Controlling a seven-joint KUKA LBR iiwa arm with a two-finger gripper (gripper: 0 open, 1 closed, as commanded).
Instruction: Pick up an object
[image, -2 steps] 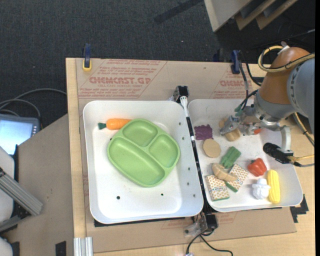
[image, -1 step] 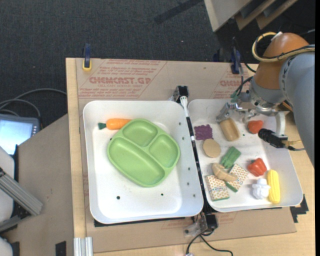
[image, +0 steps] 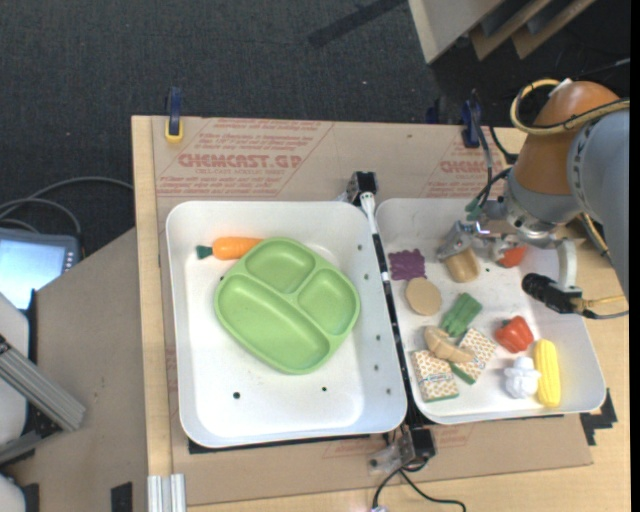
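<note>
Dark carpet is surrounding the counter (image: 300, 150), where we are looking down on 2 white bins. Our jaws (image: 470, 238) are hovering at the right bin's (image: 590, 385) upper edge, just over a tan cylinder (image: 462, 266); we cannot tell their state. We are judging that crowding from the purple piece (image: 406, 264) risks a glancing, slipping grasp.

The scene is evenly and brightly lit from above. The white bins (image: 190, 330) are rendered almost blown out, with faint glare on the plate (image: 287, 304). Soft shadows are cast below the bins, toward 6 o'clock. Mild blur is seen throughout. The floor at 12 o'clock is left dim and grainy.
</note>
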